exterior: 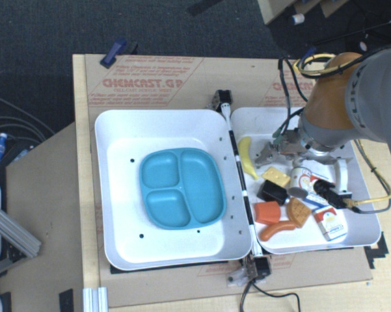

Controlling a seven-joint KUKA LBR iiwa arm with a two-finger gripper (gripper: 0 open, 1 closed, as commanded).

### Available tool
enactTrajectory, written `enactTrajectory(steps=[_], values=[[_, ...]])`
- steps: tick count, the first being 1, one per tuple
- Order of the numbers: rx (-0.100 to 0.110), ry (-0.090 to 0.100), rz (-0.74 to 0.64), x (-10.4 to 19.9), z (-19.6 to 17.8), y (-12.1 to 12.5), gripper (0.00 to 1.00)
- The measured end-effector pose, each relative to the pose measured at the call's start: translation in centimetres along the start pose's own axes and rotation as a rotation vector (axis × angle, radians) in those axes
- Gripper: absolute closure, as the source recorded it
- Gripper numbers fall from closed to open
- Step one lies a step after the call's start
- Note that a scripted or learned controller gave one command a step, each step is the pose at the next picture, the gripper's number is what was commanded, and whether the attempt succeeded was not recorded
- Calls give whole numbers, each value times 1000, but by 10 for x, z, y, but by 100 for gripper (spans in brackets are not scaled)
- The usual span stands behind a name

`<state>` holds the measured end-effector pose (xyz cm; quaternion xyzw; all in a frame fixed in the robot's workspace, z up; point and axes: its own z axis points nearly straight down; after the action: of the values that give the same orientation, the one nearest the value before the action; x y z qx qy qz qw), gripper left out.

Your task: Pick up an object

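The arm point(351, 96), grey with an orange band, is seen reaching in over the right bin point(364, 236); the hand point(304, 153) is lowered among the clutter there, and whether it is apart or together cannot be told from this angle. Nothing is visibly held, so the pick is judged not yet done. Candidate objects are all found in the right bin: a yellow banana point(246, 157) along the left wall, a pale yellow block point(276, 175), a black item point(272, 192), a red-orange block point(268, 212), an orange sausage-shaped toy point(277, 229), a brown cookie-like piece point(298, 212), a small carton point(332, 224). A white-and-red can-like item point(301, 177) lies nearest the hand and is judged the likely target. A blue divided plate point(181, 187) is seen in the left bin point(117, 142), untouched. Left to do: closing on something, lifting.
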<state>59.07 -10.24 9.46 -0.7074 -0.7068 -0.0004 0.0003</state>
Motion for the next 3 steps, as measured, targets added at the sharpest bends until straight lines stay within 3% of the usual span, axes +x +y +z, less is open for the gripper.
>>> enactTrajectory(steps=[1, 2, 3], values=[[3, 0, 0, 5, 10, -43, 0], [1, 0, 1, 5, 0, -42, 100], [1, 0, 0, 5, 0, -43, 0]])
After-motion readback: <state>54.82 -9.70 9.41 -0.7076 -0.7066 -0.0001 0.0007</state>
